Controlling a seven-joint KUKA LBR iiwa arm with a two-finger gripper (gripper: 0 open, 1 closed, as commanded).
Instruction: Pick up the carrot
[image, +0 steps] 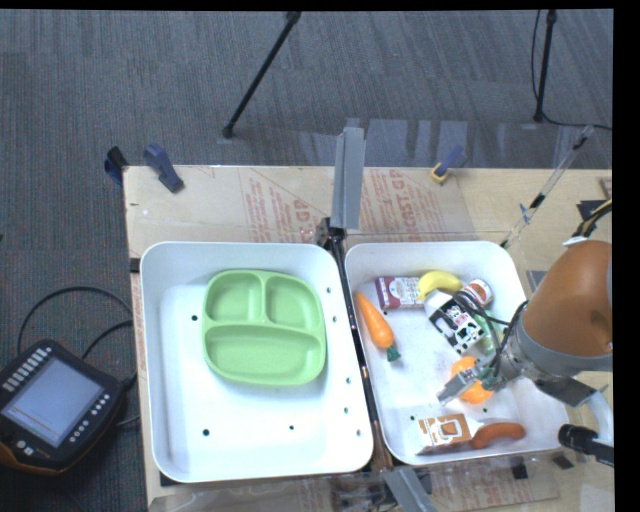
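1. Tool low in the right bin, down among small items near that bin's front right; whether open or closed cannot be told, since the tips merge with an orange piece right beneath them.
2. Carrot well apart from the tool, over to its left and further back, lying flat on the bin floor beside the wall shared with the left bin; green stub pointing toward the front.
3. Nothing seen between the tips that could be called the carrot, so pickup judged not yet begun.
4. Best done by lifting clear of the clutter first: carton, sausage, cow-print box.
5. Then across to the carrot's thick middle, tips set across its width, not along its length.
6. Approach from the open side, away from the wall, to avoid a tip landing on the rim.
7. Straight descent, firm close, slow lift; likely to roll if pinched near the tapered end.
8. Green plate in the left bin of no concern here.
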